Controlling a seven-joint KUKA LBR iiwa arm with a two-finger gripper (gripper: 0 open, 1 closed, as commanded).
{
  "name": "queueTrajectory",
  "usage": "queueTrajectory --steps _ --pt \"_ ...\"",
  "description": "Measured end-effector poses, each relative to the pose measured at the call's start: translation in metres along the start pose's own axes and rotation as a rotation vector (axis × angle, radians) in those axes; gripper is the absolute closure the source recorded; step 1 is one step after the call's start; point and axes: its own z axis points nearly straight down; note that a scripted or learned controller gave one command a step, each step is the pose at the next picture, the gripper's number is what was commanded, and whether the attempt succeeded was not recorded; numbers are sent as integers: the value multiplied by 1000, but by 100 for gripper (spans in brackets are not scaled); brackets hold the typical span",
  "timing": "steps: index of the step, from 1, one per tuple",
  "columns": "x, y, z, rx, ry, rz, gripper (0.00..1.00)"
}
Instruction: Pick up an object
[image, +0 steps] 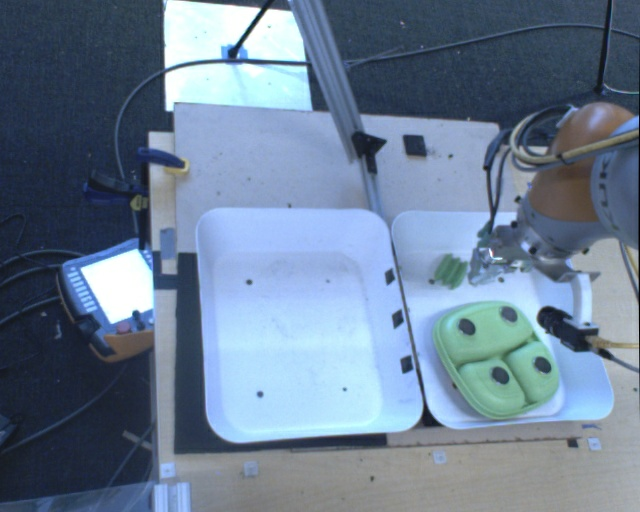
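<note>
Two bins (230, 240), right one (415, 235) — green toys (497, 359)

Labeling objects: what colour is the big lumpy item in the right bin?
Light green with dark grey spots; seen in the camera view.

You see white bins (300, 420), a green tray (497, 360) with dark spots, and an orange-banded grey arm (590, 170).
</note>
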Motion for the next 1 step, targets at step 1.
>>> queueTrajectory --steps 1 --pt "0 2 -48 -1 0 0 100"
